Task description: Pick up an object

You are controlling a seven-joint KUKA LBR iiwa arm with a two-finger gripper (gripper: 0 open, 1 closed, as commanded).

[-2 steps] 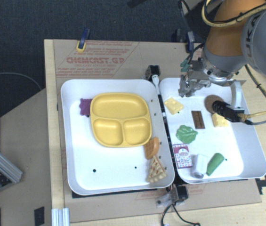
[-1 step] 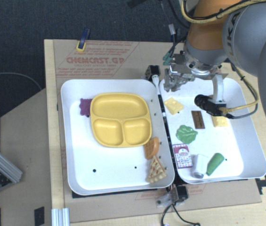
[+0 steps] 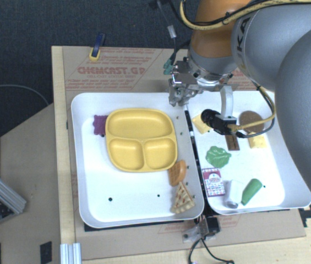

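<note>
My gripper (image 3: pixel 178 98) hangs over the far end of the wall between the two bins, just past the top right corner of a yellow divided plate (image 3: pixel 141 139) in the left bin (image 3: pixel 83 164). A yellow wedge (image 3: pixel 200 124) lies right of the gripper in the right bin (image 3: pixel 288 176). I see no object in the gripper. The left bin also holds a purple piece (image 3: pixel 99 124), an orange-brown roll (image 3: pixel 178 172) and a waffle piece (image 3: pixel 183 198).
The right bin holds a green leafy piece (image 3: pixel 218 156), a red and white box (image 3: pixel 213 181), a white cylinder (image 3: pixel 234 193), a green pepper (image 3: pixel 251 191), a brown round piece (image 3: pixel 250 117) and a yellow block (image 3: pixel 258 141). The arm covers the right bin's far right side.
</note>
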